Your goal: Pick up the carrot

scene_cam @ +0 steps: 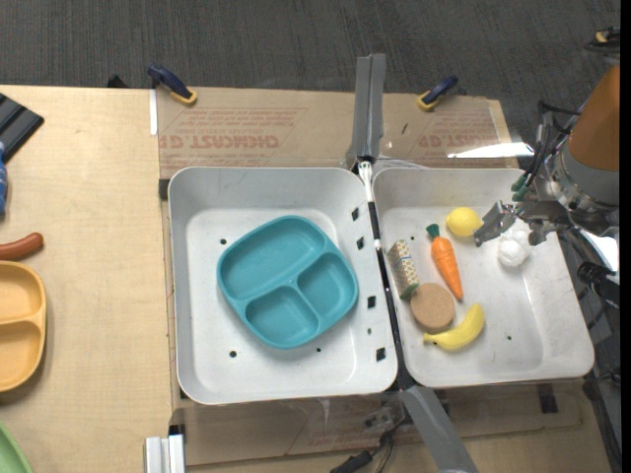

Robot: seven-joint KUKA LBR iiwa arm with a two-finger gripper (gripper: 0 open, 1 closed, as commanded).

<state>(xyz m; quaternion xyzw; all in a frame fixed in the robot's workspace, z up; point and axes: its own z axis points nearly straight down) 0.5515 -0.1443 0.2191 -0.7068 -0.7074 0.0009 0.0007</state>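
The carrot (pixel 447 264), orange with a green top, lies in the right bin (pixel 532 353) left of its middle, its tip pointing toward the front. My gripper (pixel 511 227) hangs over the right bin's back right part, to the right of the carrot and apart from it. It is open with nothing between its fingers. A white ball (pixel 511 253) lies just below it.
A yellow lemon (pixel 462 222) sits behind the carrot, a banana (pixel 456 329) and a round brown disc (pixel 432 305) in front of it, and a striped block (pixel 402 267) to its left. A teal divided plate (pixel 286 282) lies in the left bin (pixel 197 363).
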